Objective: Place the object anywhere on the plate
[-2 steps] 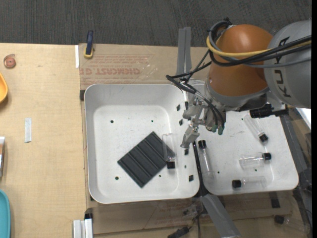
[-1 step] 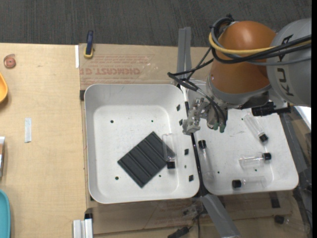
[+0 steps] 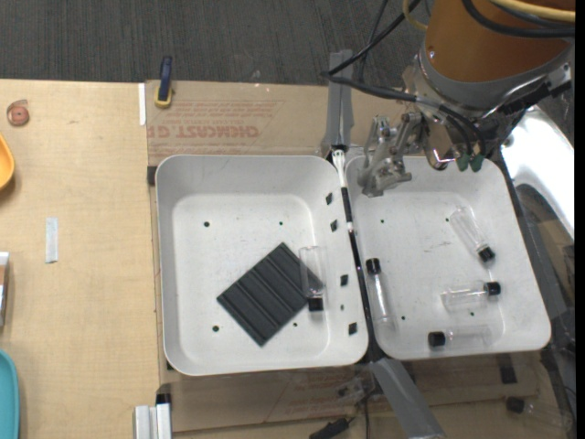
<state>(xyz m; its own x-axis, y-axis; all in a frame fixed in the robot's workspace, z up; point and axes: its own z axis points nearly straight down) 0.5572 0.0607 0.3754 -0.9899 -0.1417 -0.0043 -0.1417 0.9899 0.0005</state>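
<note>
**Tube already by the plate; hand up at the right bin's far edge**

The tabletop carries two white bins. The arm reaches in from the right, and its hand hangs over the far left corner of the right bin. I cannot tell whether the hand is apart or together, and nothing shows in it.

In the left bin lies the plate, a dark ribbed slab turned on the slant. A clear tube with a black cap lies along the plate's right edge, touching or partly overlapping it; I cannot tell how much of it rests on the plate.

Four more tubes lie in the right bin: one along the left wall, one near the far right, one at mid right and one at the near edge.

My judgement: either the placing is nearly finished, or a fresh pick is starting. If a pick, the next move calls for lowering onto a tube squarely across its width, since round tubes roll.
</note>
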